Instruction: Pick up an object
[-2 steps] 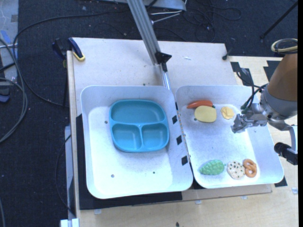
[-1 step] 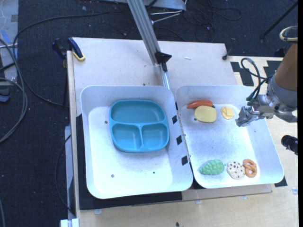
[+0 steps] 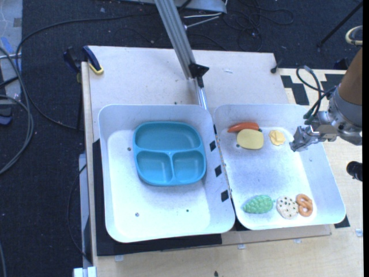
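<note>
Grey two-finger gripper [image 3: 298, 141] poised at the three o'clock rim of the right-hand shallow white bin [image 3: 323, 172], nothing seen between its fingers.

Whether those fingers are open or closed cannot be made out at this size. Just beside the gripper, toward nine o'clock, lies a small pale yellow lumpy piece [image 3: 277, 137], then a larger yellow rounded block [image 3: 250, 139] with a red-orange sausage-shaped piece [image 3: 243, 126] touching its twelve o'clock edge. Toward six o'clock of the same bin sit a brown pretzel-shaped toy [image 3: 304, 205], a white speckled cookie-shaped piece [image 3: 286, 207] touching it, and a green bumpy cluster [image 3: 257, 204] near them. The left-hand shallow white bin [image 3: 118, 212] holds a teal plastic tray with three compartments [image 3: 169, 153].
</note>
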`<action>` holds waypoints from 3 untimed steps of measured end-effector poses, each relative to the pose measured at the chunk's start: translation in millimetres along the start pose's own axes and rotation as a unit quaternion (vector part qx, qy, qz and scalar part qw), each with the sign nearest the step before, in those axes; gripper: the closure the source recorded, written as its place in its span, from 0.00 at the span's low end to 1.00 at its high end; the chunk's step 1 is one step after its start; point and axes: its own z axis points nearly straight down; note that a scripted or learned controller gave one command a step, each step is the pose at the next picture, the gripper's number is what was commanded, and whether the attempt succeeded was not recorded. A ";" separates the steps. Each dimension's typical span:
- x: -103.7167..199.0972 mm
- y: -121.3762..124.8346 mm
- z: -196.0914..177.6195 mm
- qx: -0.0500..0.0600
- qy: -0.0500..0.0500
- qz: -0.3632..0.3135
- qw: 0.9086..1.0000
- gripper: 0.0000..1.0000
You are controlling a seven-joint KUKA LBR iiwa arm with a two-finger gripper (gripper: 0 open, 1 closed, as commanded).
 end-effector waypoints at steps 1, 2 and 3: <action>43.6 6.4 0.1 0.002 0.001 -0.002 1.000 1.00; 104.8 4.6 6.9 0.002 0.001 -0.002 1.000 1.00; 164.3 1.2 11.6 0.002 0.001 -0.002 1.000 1.00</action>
